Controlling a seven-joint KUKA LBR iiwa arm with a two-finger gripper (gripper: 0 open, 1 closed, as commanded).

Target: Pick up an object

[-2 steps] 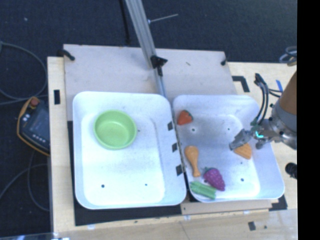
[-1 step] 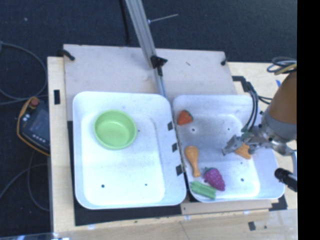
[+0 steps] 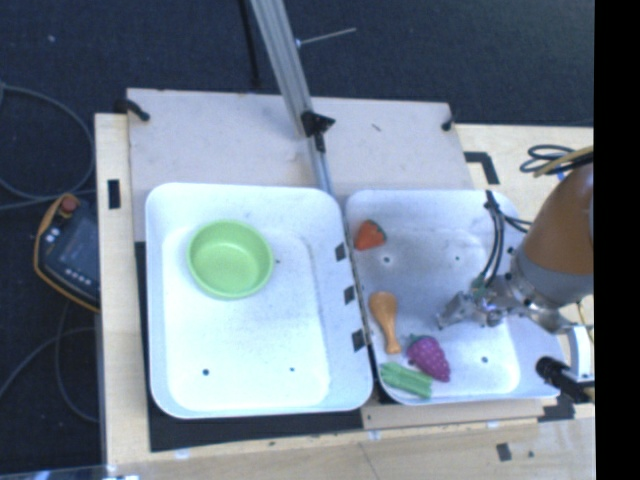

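Within rt bin [image 3: 470, 208], gripper [image 3: 462, 310] hangs low w/ nothing seen between fingers, opening can't be judged, purple grape bunch [image 3: 428, 356] just beside it toward near-left, orange drumstick [image 3: 385, 316] further left, green bowl [image 3: 231, 258] in lt bin [image 3: 170, 368].

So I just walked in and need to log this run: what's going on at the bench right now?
The arm reaches in from the right, and its gripper sits low over the right bin, with nothing visibly between its fingers. Toy food lies along that bin's left and near side: a strawberry, an orange drumstick-like piece, purple grapes and a green vegetable. The grapes are the closest to the gripper. The left bin holds a green bowl. Nothing looks picked up yet.
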